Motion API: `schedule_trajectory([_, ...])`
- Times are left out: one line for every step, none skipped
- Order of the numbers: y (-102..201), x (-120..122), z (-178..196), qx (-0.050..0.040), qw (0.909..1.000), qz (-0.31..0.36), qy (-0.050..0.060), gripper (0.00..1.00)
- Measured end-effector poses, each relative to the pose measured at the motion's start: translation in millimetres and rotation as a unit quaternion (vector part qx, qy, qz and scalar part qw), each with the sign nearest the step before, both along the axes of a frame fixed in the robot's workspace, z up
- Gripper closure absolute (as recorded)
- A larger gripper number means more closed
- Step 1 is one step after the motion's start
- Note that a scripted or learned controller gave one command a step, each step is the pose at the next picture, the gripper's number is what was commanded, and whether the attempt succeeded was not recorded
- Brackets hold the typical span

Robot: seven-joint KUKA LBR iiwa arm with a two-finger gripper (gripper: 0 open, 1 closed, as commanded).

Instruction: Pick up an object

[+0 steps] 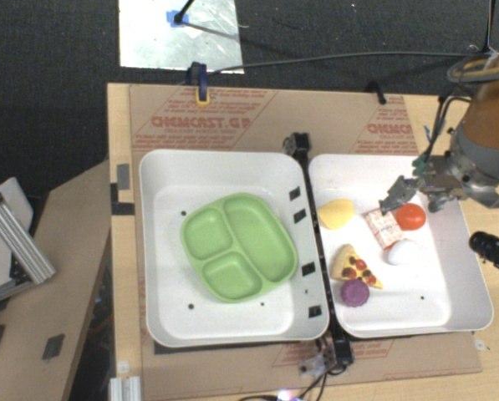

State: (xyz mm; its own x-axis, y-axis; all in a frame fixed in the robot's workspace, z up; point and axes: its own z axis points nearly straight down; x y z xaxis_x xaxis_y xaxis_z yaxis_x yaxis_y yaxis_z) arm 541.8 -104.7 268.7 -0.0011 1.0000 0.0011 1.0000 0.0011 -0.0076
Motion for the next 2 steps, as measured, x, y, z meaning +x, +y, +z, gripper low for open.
schedule_trajectory([0,2,5,-0.0007,1.0000,0.001,-0.005,0.00])
schedule_trajectory([9,-3,-47,-0.0001,1.0000,0.000,-0.003,0.00])
